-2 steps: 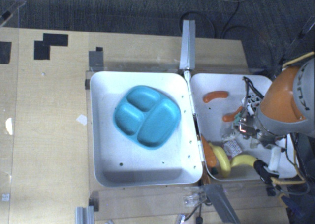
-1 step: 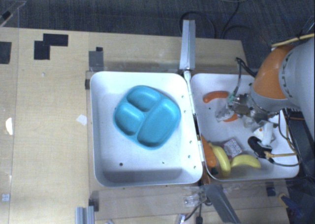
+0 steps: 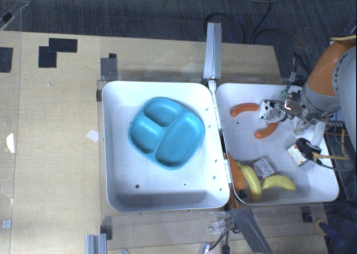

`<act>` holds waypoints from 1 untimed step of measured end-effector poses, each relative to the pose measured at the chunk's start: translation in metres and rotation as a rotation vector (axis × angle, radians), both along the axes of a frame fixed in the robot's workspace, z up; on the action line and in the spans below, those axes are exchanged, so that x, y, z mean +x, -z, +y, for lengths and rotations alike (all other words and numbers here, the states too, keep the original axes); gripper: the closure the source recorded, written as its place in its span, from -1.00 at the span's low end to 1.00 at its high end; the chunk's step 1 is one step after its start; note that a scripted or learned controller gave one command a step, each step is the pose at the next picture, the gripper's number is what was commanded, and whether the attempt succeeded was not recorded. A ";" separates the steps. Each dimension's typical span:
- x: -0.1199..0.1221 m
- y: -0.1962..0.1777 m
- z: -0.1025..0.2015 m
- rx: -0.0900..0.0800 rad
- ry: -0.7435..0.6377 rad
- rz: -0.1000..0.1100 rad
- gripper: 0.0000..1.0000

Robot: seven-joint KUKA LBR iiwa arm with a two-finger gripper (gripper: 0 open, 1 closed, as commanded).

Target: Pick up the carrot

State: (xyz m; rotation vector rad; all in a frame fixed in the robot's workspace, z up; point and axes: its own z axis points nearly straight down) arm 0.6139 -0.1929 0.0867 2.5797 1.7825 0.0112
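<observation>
The end effector (image 3: 271,114) hangs over the back half of the right bin (image 3: 241,145), reaching in from the right. At this slant I cannot tell whether it is wide or narrow, and nothing can be seen held in it.

The carrot (image 3: 266,131), as far as I can judge, is the short orange piece just beneath the end effector on its near side, lying on the bin floor. A second orange piece (image 3: 244,109) of much the same look lies just to the end effector's left.

Toward the front of that bin sits a small grey packet (image 3: 263,166), with two bananas (image 3: 252,181) beside it. A third orange piece (image 3: 237,173) lies against the left wall, touching the nearer banana.

The left bin (image 3: 118,135) holds a blue divided plate (image 3: 166,131) near its middle. Both bins sit on the pale wooden table (image 3: 56,135).
</observation>
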 end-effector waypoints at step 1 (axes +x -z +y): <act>-0.006 -0.080 0.021 -0.002 -0.199 0.006 -1.00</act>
